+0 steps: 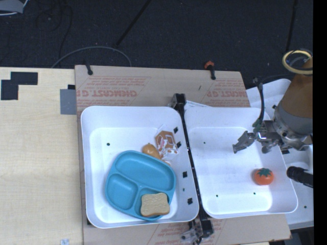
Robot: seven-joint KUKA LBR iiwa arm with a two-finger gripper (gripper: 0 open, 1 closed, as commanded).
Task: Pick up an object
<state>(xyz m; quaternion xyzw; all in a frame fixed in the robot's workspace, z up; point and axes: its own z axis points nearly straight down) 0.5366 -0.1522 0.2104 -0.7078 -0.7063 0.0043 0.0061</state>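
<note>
On the worktop (36,152) sit 2 white bins (94,137), the left of the frame holding a blue tray (134,180) with toast (155,204), the right holding a small orange tomato (263,176) at lower right, just below the pincer (244,143), which hovers with nothing between its parted fingers.

Two shallow white bins sit side by side on a cardboard sheet (153,88) printed with red lettering. The left bin (94,137) and right bin (225,119) meet at a black divider (185,147). The sheet lies on a light wood tabletop (36,157). Dark carpet (153,24) with cables lies beyond.
</note>
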